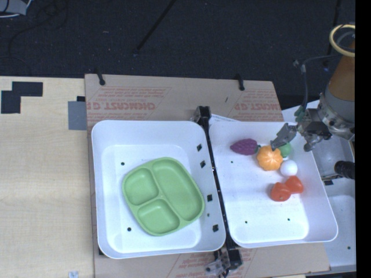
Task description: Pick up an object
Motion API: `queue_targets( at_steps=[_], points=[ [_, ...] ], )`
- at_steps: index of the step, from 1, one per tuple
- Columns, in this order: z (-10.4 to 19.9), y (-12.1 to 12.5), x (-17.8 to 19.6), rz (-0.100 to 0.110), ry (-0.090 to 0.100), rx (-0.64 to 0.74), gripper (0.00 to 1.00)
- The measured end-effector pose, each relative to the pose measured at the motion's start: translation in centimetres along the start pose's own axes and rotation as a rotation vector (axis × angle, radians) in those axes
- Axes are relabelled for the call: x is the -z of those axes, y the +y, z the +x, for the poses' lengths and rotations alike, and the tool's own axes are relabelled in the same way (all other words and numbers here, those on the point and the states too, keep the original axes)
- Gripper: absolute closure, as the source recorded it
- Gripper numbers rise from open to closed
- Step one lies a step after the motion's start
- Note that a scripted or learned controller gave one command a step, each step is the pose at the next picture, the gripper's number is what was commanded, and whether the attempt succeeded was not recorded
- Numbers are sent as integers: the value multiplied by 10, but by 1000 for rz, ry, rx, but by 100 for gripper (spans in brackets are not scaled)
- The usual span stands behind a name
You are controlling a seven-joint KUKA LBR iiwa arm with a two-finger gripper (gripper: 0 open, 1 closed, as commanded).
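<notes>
Camera view, looking down at a slant, has the gripper [288,136] at the far right edge of the right bin [261,227], reaching in from the right; its fingers look slightly parted with nothing between them, though the angle makes the gap hard to judge; it sits just above a small green piece [286,150] and beside the orange fruit [269,158]. The nearest likely target is that orange fruit, which lies in the upper right part of the bin, touching a white egg [288,168] on its near side; a purple piece [244,147] lies to its left, and two red pieces [286,189] lie nearer the camera. The fruit is roundish, so it shows no clear long axis; the purple piece is longer, running left to right. To do the grasp well, I would centre the fingers over the fruit and come straight down, keeping clear of the egg and the green piece; crowding could spoil the grip. The left bin [110,143] holds a green divided plate [163,196].
</notes>
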State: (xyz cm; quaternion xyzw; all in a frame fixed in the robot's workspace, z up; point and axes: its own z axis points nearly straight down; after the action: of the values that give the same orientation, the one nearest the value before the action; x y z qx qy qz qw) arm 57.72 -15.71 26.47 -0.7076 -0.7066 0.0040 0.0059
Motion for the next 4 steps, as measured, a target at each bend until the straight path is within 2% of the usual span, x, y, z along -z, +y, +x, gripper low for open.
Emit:
queue_targets(
  at_steps=[1, 2, 4],
  points=[
    [0, 2, 6, -11, -2, 2, 0],
    [1, 4, -58, -5, -1, 2, 0],
    [4, -4, -174, -7, -1, 1, 0]
  ],
)
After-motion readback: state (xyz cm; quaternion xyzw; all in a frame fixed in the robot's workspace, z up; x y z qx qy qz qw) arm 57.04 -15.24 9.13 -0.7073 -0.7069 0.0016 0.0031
